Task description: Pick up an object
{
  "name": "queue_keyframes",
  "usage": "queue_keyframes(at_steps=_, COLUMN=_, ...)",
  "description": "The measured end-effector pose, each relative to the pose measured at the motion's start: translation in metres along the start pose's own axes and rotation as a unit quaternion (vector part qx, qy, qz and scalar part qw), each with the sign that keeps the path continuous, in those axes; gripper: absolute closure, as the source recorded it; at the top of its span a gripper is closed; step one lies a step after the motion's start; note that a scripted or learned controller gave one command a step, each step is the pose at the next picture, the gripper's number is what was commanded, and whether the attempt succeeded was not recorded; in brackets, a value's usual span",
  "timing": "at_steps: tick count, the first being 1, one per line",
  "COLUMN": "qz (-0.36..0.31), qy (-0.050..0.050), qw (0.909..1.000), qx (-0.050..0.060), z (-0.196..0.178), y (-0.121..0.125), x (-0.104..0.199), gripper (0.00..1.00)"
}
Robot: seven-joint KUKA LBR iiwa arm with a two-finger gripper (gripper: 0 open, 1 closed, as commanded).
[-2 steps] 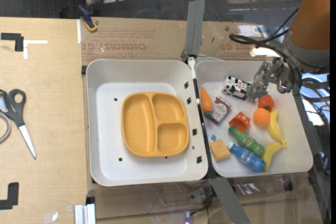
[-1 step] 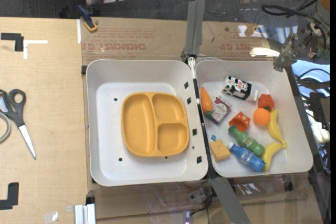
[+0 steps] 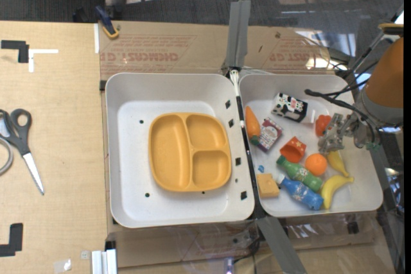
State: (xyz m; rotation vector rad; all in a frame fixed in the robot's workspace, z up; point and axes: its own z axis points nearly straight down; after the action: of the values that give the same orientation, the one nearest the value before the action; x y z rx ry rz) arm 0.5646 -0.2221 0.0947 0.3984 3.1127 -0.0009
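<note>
The gripper [image 3: 333, 135] is seen low over the right bin [image 3: 367, 202], near its right wall. Just below it a banana [image 3: 335, 181] is laid, and an orange ball [image 3: 315, 164] is found below and slightly left. A blue bottle [image 3: 302, 193] lies further below-left. Far to its left, a yellow divided plate [image 3: 190, 152] is placed in the left bin [image 3: 122, 157].

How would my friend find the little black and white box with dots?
Look in the right bin, the one full of toys. Go to its far side, past the orange carrot and the purple packet. The box is the only black and white thing there, with red spots on it.
</note>
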Motion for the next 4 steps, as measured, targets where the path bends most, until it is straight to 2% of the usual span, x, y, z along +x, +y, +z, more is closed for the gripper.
queue_keyframes(at_steps=1, qz=0.000, qy=0.000, qw=1.0000, qx=0.000, z=0.000, y=0.000, x=0.000, gripper=0.00)
queue_keyframes(at_steps=2, qz=-0.001, qy=-0.003, qw=1.0000, qx=0.000, z=-0.010, y=0.001, x=-0.002, gripper=1.00)
queue_keyframes(at_steps=3, qz=-0.001, qy=-0.003, qw=1.0000, qx=0.000, z=-0.010, y=0.001, x=-0.002, gripper=0.00)
queue_keyframes(at_steps=4, qz=-0.002, qy=-0.005, qw=1.0000, qx=0.001, z=-0.021, y=0.001, x=-0.003, gripper=1.00)
